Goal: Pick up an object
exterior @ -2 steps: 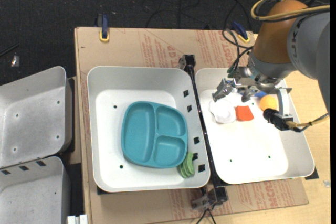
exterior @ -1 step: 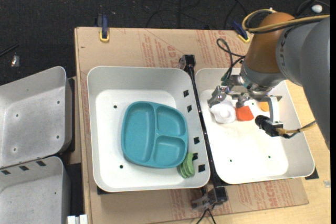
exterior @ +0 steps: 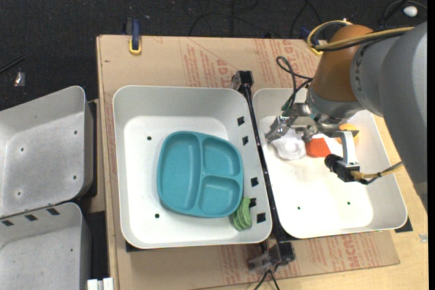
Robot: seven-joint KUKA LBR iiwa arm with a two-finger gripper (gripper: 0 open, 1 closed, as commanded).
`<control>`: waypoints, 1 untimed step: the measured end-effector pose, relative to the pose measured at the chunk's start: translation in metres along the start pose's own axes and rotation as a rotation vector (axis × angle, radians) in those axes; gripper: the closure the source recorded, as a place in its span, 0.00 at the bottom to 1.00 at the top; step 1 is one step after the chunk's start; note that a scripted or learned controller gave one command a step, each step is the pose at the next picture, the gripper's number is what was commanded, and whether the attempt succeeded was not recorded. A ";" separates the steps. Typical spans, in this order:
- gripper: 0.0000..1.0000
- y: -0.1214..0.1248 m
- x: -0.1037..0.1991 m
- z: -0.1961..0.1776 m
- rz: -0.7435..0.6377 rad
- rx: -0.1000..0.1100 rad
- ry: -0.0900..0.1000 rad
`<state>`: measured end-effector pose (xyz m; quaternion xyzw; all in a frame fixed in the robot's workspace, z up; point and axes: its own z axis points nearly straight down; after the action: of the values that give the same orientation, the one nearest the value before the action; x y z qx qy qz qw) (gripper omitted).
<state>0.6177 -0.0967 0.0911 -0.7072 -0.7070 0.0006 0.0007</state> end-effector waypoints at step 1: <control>1.00 0.001 0.000 -0.012 0.000 -0.003 -0.001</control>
<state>0.6184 -0.0968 0.1027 -0.7073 -0.7069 -0.0002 -0.0006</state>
